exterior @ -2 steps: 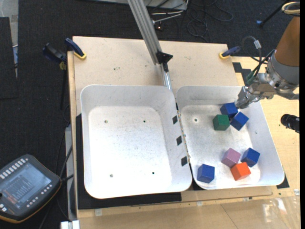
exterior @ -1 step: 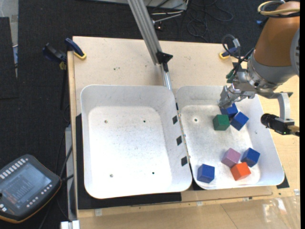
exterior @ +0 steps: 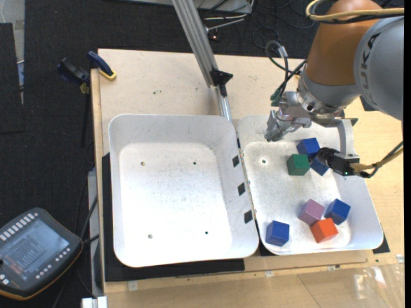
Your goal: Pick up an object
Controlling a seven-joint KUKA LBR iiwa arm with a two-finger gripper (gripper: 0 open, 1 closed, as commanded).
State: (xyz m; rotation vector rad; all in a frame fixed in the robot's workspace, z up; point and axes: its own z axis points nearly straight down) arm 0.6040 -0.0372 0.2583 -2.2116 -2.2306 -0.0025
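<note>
Green cube (exterior: 298, 165) sits just below and to the right of my gripper (exterior: 275, 132) — not touching it, in the right bin (exterior: 270, 239). A blue cube (exterior: 308, 147) lies beside it. How my gripper stands — I cannot tell; nothing shows in it.

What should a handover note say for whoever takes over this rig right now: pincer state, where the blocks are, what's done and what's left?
Pincer: low over the far-left corner of the right bin, nothing visibly held.
Blocks, all in the right bin: green block nearest the pincer, with a blue block behind it and another blue block at its right. Near the front: purple block, orange block, blue block and a lone blue block at front left.
Done: no pick yet.
Left: grasp and lift one block; the green one looks closest.
</note>
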